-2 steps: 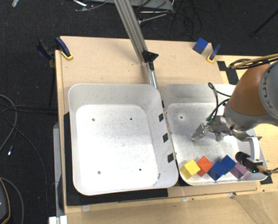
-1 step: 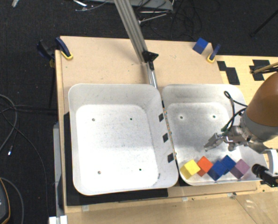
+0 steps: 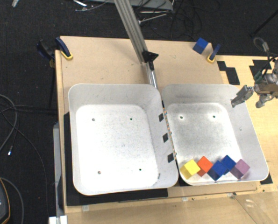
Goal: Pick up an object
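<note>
Left bin (image 3: pixel 82 125): bare white floor, speckled. Right bin (image 3: pixel 195 125): holds four cubes huddled along the near wall, running left to right as yellow cube (image 3: pixel 191 168), orange cube (image 3: pixel 204 164), blue cube (image 3: pixel 222 167), purple cube (image 3: pixel 240 168), each touching or just beside its neighbour. Out on the bench at the far side, near a clamp: one more small blue block (image 3: pixel 201 45). At the right edge, beyond the right bin's far right corner: gripper (image 3: pixel 251 98), fingers apart, nothing between them, well apart from the cubes. By the look of it, nothing picked up yet; left to do: choosing a cube, reaching, descent, closing, lifting
</note>
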Robot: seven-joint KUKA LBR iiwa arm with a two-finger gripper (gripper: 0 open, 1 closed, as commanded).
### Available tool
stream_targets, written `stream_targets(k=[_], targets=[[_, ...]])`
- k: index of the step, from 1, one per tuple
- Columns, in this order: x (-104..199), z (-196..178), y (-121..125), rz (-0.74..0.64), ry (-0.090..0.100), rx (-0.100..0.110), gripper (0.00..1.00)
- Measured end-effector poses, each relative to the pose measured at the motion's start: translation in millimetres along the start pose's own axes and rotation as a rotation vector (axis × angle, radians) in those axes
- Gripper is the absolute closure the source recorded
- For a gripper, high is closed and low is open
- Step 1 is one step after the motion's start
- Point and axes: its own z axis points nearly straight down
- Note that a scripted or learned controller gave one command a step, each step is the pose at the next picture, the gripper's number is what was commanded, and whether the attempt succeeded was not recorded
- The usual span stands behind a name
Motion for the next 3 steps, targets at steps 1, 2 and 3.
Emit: stream_targets(k=[1, 2, 3], targets=[[-5.6, 150.5, 9.0, 0.005, 0.008, 0.019, 0.00], [67.6, 173.8, -30.1, -0.002, 0.011, 0.018, 0.00], [18.4, 178.3, 59.9, 0.000, 0.003, 0.006, 0.00]])
